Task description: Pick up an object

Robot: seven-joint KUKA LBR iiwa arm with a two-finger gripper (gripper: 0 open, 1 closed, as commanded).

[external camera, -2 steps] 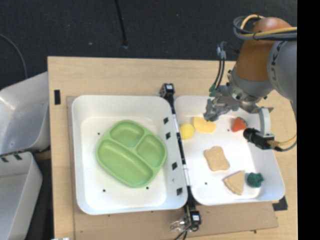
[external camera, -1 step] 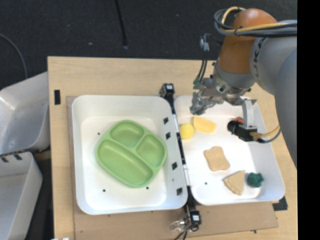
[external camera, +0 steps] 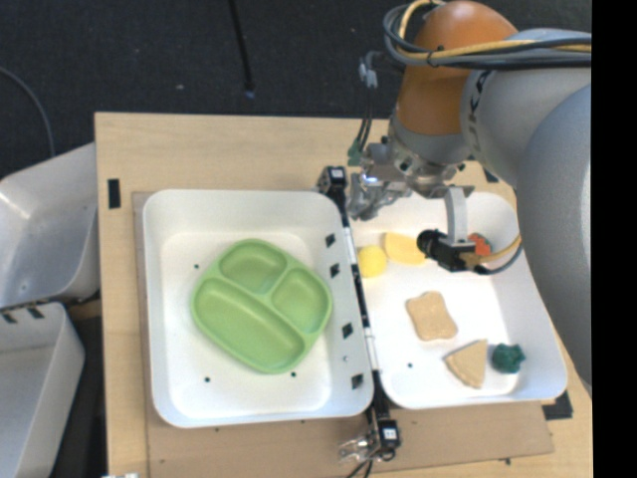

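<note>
Viewing the right bin (external camera: pixel 528 307), we note the end effector (external camera: pixel 383 195) at its far-left corner, opening indiscernible; smooth yellow pieces (external camera: pixel 390 252) and tan bread-like slices (external camera: pixel 431 317) lie nearby.

Dark floor (external camera: pixel 149 38) behind a pale wooden bench (external camera: pixel 199 147) (white housing (external camera: pixel 40 227) at left)

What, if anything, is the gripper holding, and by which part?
It cannot be told: the gripper hangs over the right white bin's far-left corner, above the yellow pieces.
</note>
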